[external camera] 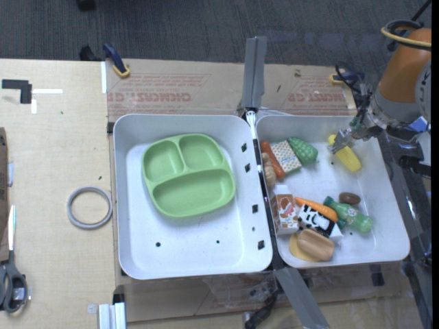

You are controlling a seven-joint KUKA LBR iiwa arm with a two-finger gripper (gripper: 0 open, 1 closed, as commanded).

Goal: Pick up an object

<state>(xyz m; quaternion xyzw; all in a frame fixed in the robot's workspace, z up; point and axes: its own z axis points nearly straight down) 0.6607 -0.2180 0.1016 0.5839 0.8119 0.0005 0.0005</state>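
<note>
Two white bins (130, 204) sit side by side. One green divided plate (188, 175) lies in the left bin. About ten small toy items (312, 218) crowd the right bin.

Room in the right bin

You have bare floor along the right bin (384, 211) far side; toys (312, 218) crowd its left and near edge.

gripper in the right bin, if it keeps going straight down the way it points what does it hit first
Most likely the yellow toy just beneath the gripper; depth is hard to judge from this slanted view, so it may instead meet the right bin floor beside it.
</note>
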